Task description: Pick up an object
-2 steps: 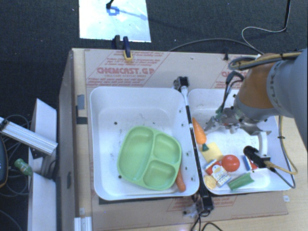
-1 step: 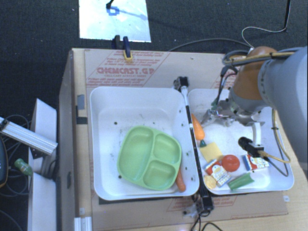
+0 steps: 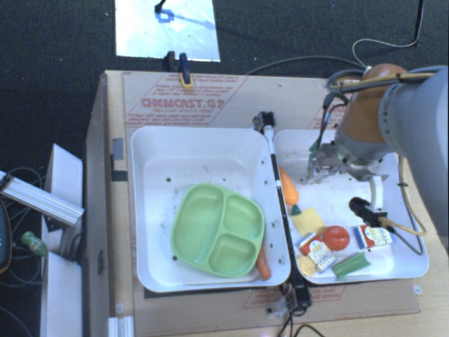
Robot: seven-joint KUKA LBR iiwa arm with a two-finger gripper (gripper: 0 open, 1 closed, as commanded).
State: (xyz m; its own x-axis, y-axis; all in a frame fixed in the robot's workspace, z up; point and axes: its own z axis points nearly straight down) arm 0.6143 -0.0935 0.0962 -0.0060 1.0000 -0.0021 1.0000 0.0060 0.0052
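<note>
Arm [image 3: 410, 111] reaches in from the view's right, wrist bent down over the right bin [image 3: 410, 262]. Gripper [image 3: 319, 168] sits low in that bin's far part, above bare white floor. We cannot tell whether the pincer is spread or pressed together; the wrist hides it from this angle.

Loose items, right bin:
- Carrot [image 3: 287, 187] lies along the wall shared with the other bin, toward the view's left of the gripper, near it but apart.
- Cheese [image 3: 307, 221], a yellow wedge, lies just below the carrot's tip.
- Tomato [image 3: 337, 238] is near the bin's middle, touching or nearly touching the packet [image 3: 317, 253], which is red and white and lies tilted.
- Green stick [image 3: 351, 264] lies against the near wall, just below the tomato.
- Carton [image 3: 372, 236], white with blue and red print, lies flat beside the tomato, toward the view's right.

Left bin [image 3: 158, 188]:
- Green tray [image 3: 219, 229] with three compartments, lying flat, turned at a slant.
- Second carrot [image 3: 262, 265] lies between the tray's edge and the shared wall, at the near corner.

Both bins rest on the bench [image 3: 182, 97], which is covered with brown board bearing red print.
</note>
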